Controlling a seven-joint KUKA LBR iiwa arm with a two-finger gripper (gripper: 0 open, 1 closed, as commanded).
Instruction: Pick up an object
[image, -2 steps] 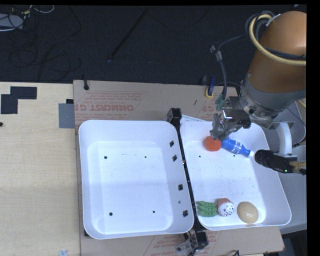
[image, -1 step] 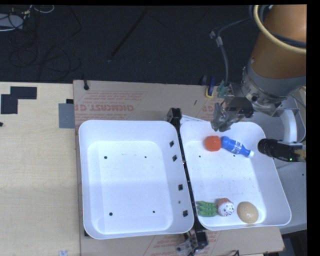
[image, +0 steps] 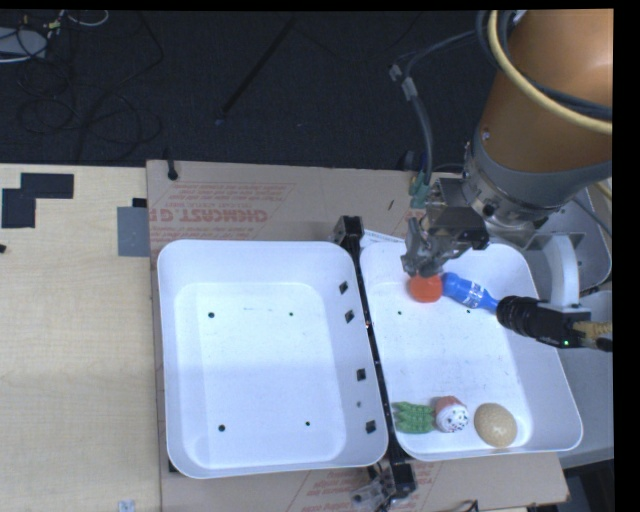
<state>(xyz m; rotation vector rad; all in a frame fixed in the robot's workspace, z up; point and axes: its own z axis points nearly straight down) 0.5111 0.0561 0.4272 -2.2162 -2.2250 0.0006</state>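
Camera view, inspected from largest item to smallest. Arm (image: 545, 100): grey, with its orange band uppermost, it enters from the right and tilts down over the upper part of the right bin (image: 500, 345). Left bin (image: 250, 270): sits beside the right bin, divider between. Gripper (image: 425, 262): lowered directly over the orange object (image: 427, 289), its tip at or touching the object's top. Whether the fingers stand apart or together cannot be told; the gripper body hides them. Blue object (image: 468, 291): lies just beside the orange one, on its right. Beige oval object (image: 495, 424), red-and-white ball (image: 451, 415) and green object (image: 412, 417): in a row along the right bin's near edge, well apart from the gripper.

Finding: the pick appears to be at the approach or grasp stage. No object is seen lifted; closing and lifting remain.
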